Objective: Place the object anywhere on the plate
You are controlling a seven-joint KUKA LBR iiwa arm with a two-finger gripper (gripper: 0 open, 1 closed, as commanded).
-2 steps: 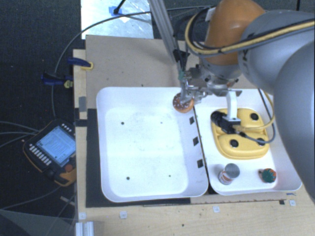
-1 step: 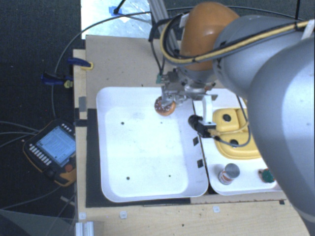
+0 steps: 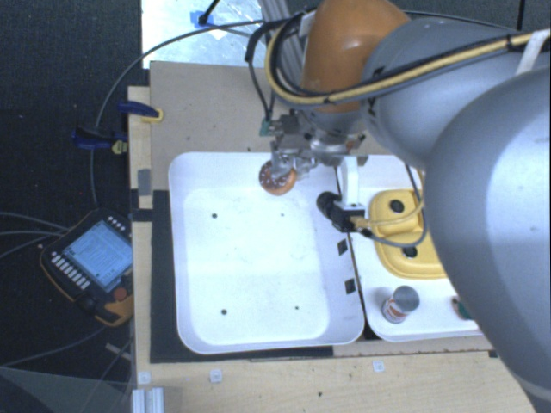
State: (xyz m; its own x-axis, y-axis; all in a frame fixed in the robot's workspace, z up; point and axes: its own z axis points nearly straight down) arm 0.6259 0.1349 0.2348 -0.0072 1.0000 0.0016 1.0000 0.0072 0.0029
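Note:
A small round brown and pink object (image 3: 277, 181) is at the far edge of the left bin (image 3: 250, 317), near its back wall. My gripper (image 3: 285, 167) comes down onto it from above, and the object's upper part sits between the fingertips, so the gripper is shut on it. The yellow plate (image 3: 403, 249) lies in the right bin (image 3: 430, 327), to the right of the gripper and partly hidden under the arm. A yellow object with dark holes (image 3: 396, 206) rests on the plate's far side.
A small silver can (image 3: 399, 303) stands at the front of the right bin, with a green item (image 3: 460, 310) beside it. Black cable and a connector (image 3: 336, 212) hang over the divide between the bins. A teach pendant (image 3: 90, 261) lies left of the bench.

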